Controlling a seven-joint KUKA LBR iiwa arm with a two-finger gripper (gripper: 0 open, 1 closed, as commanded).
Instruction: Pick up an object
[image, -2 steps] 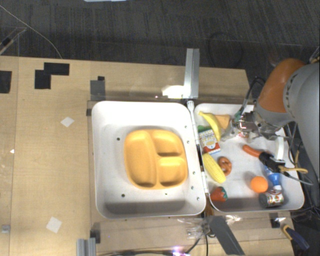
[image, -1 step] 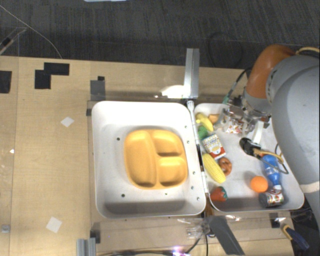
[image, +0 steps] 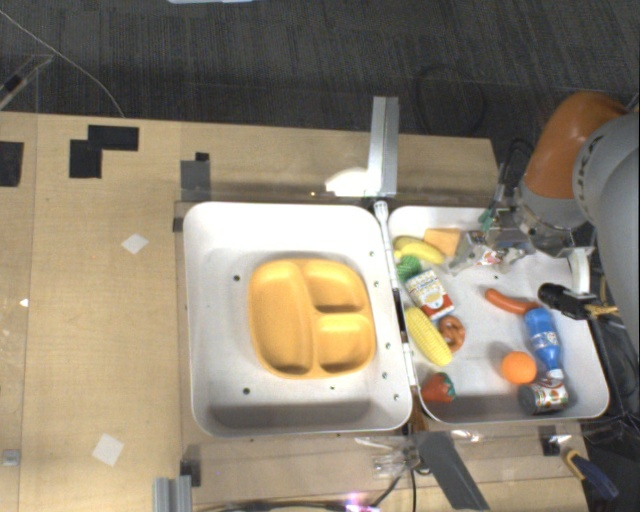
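We see the gripper (image: 487, 247) low in the right bin (image: 590, 400), just beside the cheese wedge (image: 443, 241), which lies toward the left bin; whether it is open, we cannot tell.

Robotics lab: pale wooden counter (image: 90, 330) bearing black marker patches (image: 100, 148), metal brackets (image: 384, 150), shallow white plastic bins (image: 215, 330), plastic toy food (image: 428, 335).

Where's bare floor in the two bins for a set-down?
Left bin: free strip all around the yellow tray, widest along the front edge. Right bin: bare patch between corn, hot dog and orange. Crowded along its left wall.
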